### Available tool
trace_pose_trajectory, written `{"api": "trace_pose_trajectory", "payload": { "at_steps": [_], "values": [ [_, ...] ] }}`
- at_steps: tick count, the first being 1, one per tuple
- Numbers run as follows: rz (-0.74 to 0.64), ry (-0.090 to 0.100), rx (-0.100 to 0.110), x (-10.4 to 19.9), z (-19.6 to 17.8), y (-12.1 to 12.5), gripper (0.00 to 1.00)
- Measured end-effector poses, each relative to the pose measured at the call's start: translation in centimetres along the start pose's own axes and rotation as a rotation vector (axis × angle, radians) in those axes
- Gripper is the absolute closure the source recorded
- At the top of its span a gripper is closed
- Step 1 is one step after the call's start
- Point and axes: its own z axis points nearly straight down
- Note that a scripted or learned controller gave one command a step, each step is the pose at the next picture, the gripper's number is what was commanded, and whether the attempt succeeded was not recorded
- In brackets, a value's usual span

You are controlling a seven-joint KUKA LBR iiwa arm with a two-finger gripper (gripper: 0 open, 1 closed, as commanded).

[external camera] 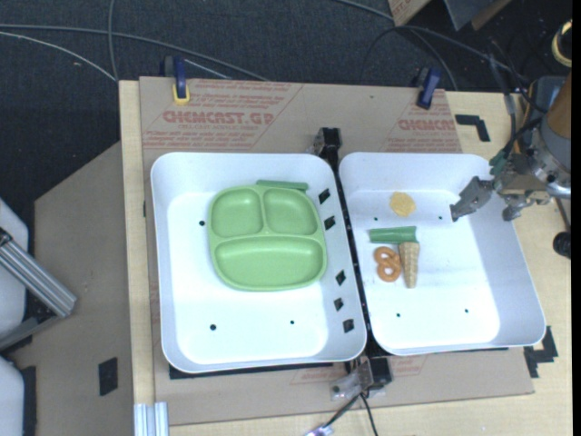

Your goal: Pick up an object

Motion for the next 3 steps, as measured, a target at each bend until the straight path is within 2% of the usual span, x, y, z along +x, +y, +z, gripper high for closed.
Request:
{"api": "trace_pose_trajectory", "payload": {
  "at_steps": [1,3],
  "values": [
    [-0.003,-0.003,-0.013,0.0,-0.7,0.2,0.00],
    [-0.003,-0.001,-0.008,1.3,10.0,-0.6,0.00]
  ]
}}
